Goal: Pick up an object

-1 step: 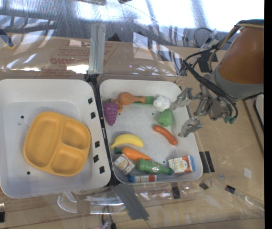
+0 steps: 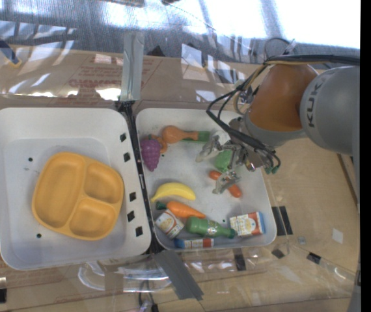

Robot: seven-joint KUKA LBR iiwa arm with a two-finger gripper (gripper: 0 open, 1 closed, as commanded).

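A: So, where is the arm's claw [image 2: 226, 164] right now?

B: Low over the right-hand shallow white bin [image 2: 263, 203], above its right middle part. Its metal fingers [image 2: 223, 182] reach down and to the left, spread apart, with a small green plastic object [image 2: 222, 159] lying between or just under them. I cannot tell whether they touch it.

A: Is anything held?

B: Nothing is clearly clamped. The claw looks open.

A: What else lies in that bin?

B: A small orange-red carrot piece [image 2: 235, 190] sits just beside the fingertips. Toward the top there is an orange toy squash with a green stem [image 2: 180, 135], and beside it, near the left wall, a purple bunch of toy grapes [image 2: 150, 152]. Lower down, a yellow toy banana [image 2: 174, 192] lies above a long orange carrot [image 2: 185, 210]. Along the bottom edge are a small round can [image 2: 168, 224], a green toy bottle [image 2: 208, 227] and a little white-and-orange carton [image 2: 248, 224].

A: And the left bin [image 2: 16, 125]?

B: It holds a yellow plastic tray with three compartments [image 2: 77, 195], well apart from the claw. Both bins rest on the brown surface [image 2: 309, 207].
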